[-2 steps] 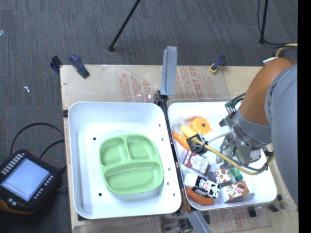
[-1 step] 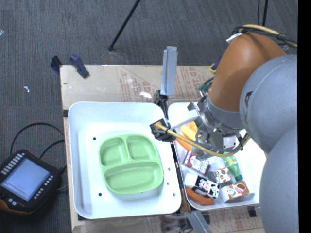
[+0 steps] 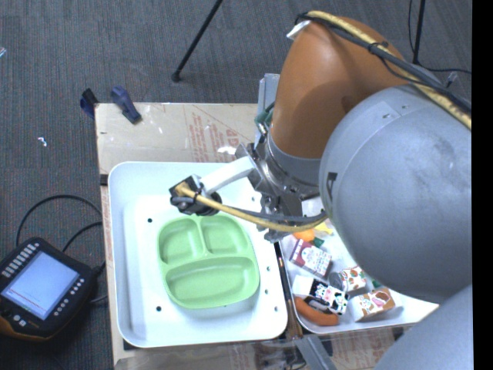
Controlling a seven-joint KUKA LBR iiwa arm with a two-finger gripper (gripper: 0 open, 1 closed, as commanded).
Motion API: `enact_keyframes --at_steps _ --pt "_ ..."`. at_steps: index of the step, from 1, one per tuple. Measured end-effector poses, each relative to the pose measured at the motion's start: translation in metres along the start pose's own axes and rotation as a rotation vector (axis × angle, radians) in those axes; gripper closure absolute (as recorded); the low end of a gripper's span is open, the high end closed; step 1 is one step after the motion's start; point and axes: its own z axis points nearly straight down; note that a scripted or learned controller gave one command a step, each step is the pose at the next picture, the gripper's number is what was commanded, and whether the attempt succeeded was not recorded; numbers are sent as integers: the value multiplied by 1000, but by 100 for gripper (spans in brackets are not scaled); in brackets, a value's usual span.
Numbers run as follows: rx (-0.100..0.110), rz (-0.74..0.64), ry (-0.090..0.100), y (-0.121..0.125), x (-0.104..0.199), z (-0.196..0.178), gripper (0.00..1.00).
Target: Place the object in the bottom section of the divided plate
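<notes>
The grey arm's two-finger gripper [image 3: 271,208] hangs over the seam between the bins, above the right far edge of the pale green plastic divided plate [image 3: 206,282]. The wrist hides it, so I cannot tell whether it is wide, narrow or holding anything. The plate lies flat in the left shallow white bin [image 3: 123,245], with its wide bottom section on the near side. The right shallow white bin [image 3: 402,311] holds a maroon carton [image 3: 312,260], a black-and-white cow-print carton [image 3: 326,295] and an orange carrot-shaped toy [image 3: 317,316], huddled together, well apart from the plate.
</notes>
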Motion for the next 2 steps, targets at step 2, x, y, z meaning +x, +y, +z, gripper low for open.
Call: enact_keyframes --at_steps 2 --pt "6 97 2 -19 87 281 100"
